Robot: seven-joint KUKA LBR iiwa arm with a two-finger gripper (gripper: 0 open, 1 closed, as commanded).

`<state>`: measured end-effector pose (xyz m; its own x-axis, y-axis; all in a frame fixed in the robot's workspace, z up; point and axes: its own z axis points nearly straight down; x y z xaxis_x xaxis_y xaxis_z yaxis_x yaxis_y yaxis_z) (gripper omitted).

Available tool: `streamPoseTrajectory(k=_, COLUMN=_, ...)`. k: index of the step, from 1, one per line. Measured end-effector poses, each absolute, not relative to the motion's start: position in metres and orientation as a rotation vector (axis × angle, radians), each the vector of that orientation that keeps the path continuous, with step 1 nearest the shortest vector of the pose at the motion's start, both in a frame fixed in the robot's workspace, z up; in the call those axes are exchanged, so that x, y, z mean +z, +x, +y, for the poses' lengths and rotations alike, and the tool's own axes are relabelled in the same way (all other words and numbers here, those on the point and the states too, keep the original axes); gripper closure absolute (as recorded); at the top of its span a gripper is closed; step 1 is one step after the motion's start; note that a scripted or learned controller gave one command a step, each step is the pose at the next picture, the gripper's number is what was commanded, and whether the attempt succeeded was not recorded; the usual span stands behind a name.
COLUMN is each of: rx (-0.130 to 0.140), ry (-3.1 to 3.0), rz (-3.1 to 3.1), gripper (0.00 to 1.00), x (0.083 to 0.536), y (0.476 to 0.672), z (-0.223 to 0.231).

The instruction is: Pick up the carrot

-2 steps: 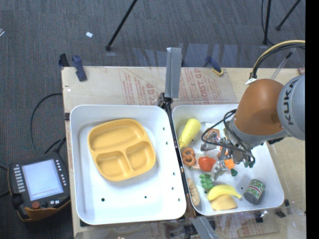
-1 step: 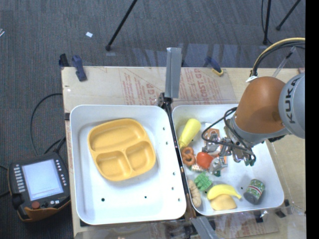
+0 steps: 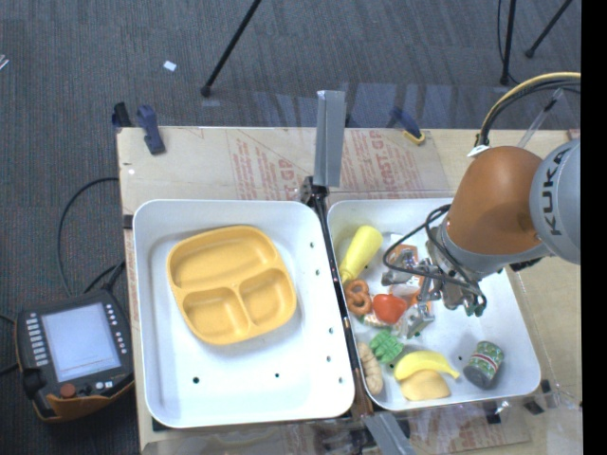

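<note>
The grey arm with its orange band (image 3: 495, 207) reaches in from the right over the right bin (image 3: 517, 316). My gripper (image 3: 424, 301) hangs low among the toy food in the middle of that bin, partly hidden by cables and the wrist. An orange and white piece (image 3: 403, 256), possibly the carrot, lies just up and left of the gripper. A red tomato-like piece (image 3: 389, 308) sits right beside the gripper on its left. Whether anything is between the gripper's tips is hidden.
The right bin also holds a yellow squash (image 3: 361, 249), a pretzel (image 3: 358, 297), a green piece (image 3: 386, 346), a banana (image 3: 425, 362), a tan peanut shape (image 3: 372, 368) and a small can (image 3: 484, 364). A yellow divided tray (image 3: 230, 282) lies in the left bin (image 3: 152, 368).
</note>
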<state>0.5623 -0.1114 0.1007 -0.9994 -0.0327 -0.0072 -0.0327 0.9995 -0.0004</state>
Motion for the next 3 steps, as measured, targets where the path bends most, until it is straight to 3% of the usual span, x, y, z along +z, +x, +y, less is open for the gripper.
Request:
streamPoseTrajectory(k=1, rx=0.0, ry=-0.028, rz=3.137, gripper=0.0, x=0.134, y=0.597, z=-0.148)
streamPoseTrajectory(k=2, rx=0.004, ry=-0.24, rz=3.132, gripper=0.0, x=0.087, y=0.558, z=-0.126)
streamPoseTrajectory(k=3, rx=0.004, ry=-0.244, rz=3.131, gripper=1.0, x=0.097, y=0.559, z=-0.124)
